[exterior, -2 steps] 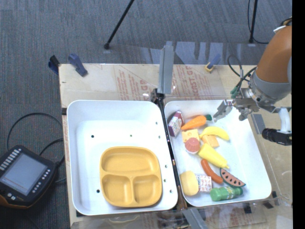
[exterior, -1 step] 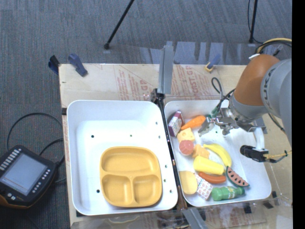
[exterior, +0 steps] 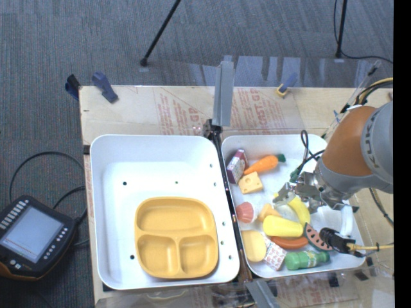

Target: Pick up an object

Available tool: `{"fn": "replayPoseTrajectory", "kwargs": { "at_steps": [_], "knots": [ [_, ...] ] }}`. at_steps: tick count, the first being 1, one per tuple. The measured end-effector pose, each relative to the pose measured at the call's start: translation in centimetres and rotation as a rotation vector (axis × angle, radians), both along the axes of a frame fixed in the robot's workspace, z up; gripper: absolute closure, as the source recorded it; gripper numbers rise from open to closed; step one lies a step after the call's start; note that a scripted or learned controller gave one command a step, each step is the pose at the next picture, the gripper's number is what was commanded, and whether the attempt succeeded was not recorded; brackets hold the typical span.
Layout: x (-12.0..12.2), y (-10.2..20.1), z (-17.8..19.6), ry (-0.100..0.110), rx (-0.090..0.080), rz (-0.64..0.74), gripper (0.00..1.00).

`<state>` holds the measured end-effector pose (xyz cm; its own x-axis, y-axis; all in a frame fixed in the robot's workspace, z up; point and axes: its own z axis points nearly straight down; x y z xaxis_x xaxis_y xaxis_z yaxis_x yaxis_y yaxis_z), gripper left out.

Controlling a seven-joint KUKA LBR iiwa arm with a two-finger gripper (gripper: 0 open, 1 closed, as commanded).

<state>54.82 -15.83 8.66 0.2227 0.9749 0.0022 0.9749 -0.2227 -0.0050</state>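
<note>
The right bin holds several toy foods: a carrot, a cheese wedge, a maroon box, a pink round piece, a yellow pepper, a banana, a watermelon slice, a green bottle and a pale yellow lump. My gripper hangs low over the bin's middle right, just above the banana and the pepper. The wrist hides what lies directly under it.
The left bin carries a yellow divided tray in its near half. A grey upright post stands behind the seam between the bins. A teach pendant lies on the floor at the left.
</note>
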Motion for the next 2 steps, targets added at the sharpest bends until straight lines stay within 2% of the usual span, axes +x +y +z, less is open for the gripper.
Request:
{"fn": "replayPoseTrajectory", "kwargs": {
  "at_steps": [1,2],
  "knots": [
    [-0.1,-0.1,0.9,0.003,0.003,-0.005,1.0],
    [1.7,-3.7,12.1,-0.011,-0.005,-0.071,1.0]
  ]
}}
